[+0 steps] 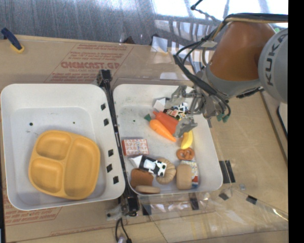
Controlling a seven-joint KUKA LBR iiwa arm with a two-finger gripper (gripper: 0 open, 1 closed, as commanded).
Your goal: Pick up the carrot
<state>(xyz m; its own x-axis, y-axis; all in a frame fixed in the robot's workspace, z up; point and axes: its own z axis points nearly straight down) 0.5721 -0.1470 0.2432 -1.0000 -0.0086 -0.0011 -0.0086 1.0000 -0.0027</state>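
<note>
Two shallow white plastic bins sit on the cardboard-covered surface (66, 65), the left bin (15, 105) holding a smooth yellow sectioned tray (65, 164), the right bin (126, 110) toy foods and the tapered orange carrot (162, 125), the metal hand (188, 116) at its tip, grip unclear.

An orange carrot (163, 125) with green top, a yellow tray (64, 164), white bins (20, 97), a black-and-white cow (155, 166).
</note>
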